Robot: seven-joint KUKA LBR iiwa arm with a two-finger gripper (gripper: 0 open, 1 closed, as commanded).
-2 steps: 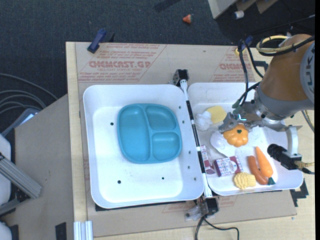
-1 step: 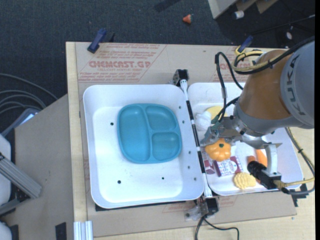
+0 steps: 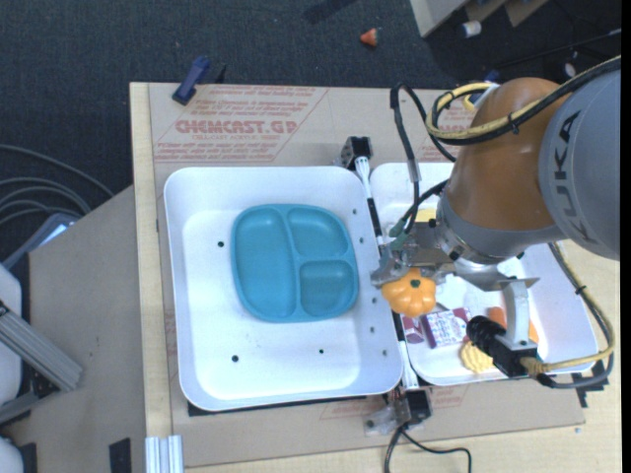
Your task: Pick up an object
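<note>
You're looking at a bench (image 3: 246, 121) topped with brown board that's showing red printed lettering (image 3: 237, 126) near its far edge. It's sitting on dark carpet (image 3: 148, 18), where a small orange bit (image 3: 369, 36) is lying beyond the far edge. Grey cables (image 3: 39, 180) are looping off to the left, and a blue clip (image 3: 191, 79) is resting at the bench's far left corner.

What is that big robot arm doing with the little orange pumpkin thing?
The robot arm reaches over the right bin and its claw sits right above a small orange pumpkin toy near the bin's left edge. It seems to be trying to grab it. The left bin holds a blue divided plate. More small things lie beside the pumpkin.
</note>
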